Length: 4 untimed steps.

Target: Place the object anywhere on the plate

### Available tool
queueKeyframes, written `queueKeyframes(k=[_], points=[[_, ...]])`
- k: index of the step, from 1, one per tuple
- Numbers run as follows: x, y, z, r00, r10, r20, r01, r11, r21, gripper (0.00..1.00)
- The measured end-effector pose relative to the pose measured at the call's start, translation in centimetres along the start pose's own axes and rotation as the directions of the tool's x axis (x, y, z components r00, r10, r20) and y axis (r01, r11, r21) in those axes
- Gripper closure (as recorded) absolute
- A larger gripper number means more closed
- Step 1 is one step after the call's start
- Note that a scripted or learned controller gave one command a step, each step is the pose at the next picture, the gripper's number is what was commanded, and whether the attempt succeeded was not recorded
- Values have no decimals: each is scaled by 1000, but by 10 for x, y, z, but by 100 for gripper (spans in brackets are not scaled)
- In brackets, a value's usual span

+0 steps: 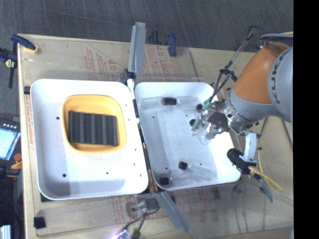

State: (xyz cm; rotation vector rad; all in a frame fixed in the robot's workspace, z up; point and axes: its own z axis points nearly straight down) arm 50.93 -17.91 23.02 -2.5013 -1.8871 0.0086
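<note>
Wooden bench with two white bins. Near: a clear, black-capped tube (196,170) lies in the right bin (164,138), probably light, rigid, slippery; grip mid-body. Beyond, the gripper (204,126) hovers, its opening indiscernible. Far left: plate (93,103).

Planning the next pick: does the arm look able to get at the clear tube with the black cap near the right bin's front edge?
Probably yes. The tube lies flat with open bin floor around it, and the gripper hangs above the same bin.
</note>
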Motion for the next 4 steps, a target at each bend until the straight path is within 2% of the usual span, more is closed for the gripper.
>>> queueKeyframes(k=[1,2,3,4], points=[[71,21,1,972,-234,3,234,972,-8,100],[149,23,25,853,-522,4,522,853,-3,100],[193,30,39,810,-587,6,587,810,-6,100],[193,30,39,810,-586,6,586,810,-7,0]])
